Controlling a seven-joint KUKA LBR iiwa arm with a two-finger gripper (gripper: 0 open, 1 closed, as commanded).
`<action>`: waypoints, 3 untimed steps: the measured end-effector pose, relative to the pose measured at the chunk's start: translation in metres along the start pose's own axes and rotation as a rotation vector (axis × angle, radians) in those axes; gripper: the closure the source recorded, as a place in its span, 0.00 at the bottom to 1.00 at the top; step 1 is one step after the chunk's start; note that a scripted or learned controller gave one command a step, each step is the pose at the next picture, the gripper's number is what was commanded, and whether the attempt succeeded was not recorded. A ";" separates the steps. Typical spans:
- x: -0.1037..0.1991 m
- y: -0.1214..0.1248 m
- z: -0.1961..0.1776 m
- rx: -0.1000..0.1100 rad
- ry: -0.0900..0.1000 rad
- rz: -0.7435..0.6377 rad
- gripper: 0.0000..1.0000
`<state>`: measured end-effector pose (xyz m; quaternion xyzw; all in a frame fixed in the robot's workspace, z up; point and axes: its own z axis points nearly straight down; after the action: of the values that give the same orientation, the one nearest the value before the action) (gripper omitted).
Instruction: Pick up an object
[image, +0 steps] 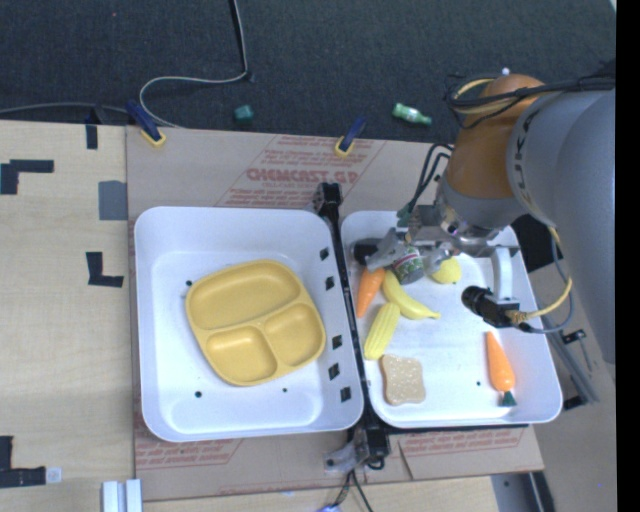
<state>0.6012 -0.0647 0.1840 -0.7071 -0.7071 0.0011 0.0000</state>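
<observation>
The pile of toy food sits in the right bin (540, 400), bunched toward its upper left corner: a banana (408, 301), a corn cob (381, 330) lying just below it, a small carrot (367, 291) against the divider, and a green-labelled can (408, 267) tucked in above the banana. A slice of bread (403, 379) lies apart near the front wall, and a second carrot (500, 362) lies well off to the right. The gripper (420, 252) is down right over that cluster, around the can and the top of the banana, with the grey arm (560, 170) and its orange band (485, 150) looming above. From where I stand the wrist hides the grasping end, so I cannot tell whether it is released or clenched, or whether it has anything.

To me this looks like the reach-and-grasp step, not yet a lift. The next move calls for closing on one item cleanly, since the pieces touch each other and a neighbour could get nudged or dragged along. The left bin (160, 320) holds a yellow divided plate (255, 320).
</observation>
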 end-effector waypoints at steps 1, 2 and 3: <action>-0.023 0.021 0.080 -0.001 0.000 -0.001 0.00; -0.041 0.047 0.097 0.008 0.006 -0.005 0.00; -0.032 0.066 0.097 0.008 -0.001 0.000 0.00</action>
<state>0.6670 -0.0972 0.0865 -0.7071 -0.7071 0.0043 0.0026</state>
